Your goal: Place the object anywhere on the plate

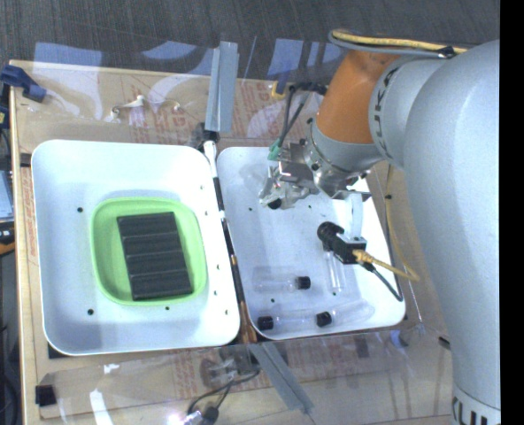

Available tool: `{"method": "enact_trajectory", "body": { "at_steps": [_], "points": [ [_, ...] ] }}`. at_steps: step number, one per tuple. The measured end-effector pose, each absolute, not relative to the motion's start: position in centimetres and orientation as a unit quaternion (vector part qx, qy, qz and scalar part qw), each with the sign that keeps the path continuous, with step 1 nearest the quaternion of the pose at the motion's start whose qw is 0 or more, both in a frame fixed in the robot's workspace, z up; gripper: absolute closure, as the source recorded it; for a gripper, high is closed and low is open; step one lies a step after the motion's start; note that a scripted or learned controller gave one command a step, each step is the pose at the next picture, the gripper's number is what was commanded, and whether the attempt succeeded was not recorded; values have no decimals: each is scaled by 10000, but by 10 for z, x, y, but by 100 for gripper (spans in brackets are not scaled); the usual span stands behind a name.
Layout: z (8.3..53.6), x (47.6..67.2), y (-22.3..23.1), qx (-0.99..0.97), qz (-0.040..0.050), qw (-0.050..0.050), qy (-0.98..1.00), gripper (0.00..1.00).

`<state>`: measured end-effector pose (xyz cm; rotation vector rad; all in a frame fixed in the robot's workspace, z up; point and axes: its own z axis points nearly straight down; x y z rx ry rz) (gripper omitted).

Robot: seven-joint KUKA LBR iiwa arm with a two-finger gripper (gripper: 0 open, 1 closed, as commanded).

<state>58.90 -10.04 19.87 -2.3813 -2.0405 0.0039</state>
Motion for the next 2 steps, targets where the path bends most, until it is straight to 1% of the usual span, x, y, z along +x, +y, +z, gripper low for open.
{"method": "enact_trajectory", "body": {
  "at_steps": [1, 2],
  "points": [
    [192, 566, -29, -6632, 23, 29, -7484, 100],
    [192, 566, -30, -6634, 22, 26, -7483, 0]
  ]
}}
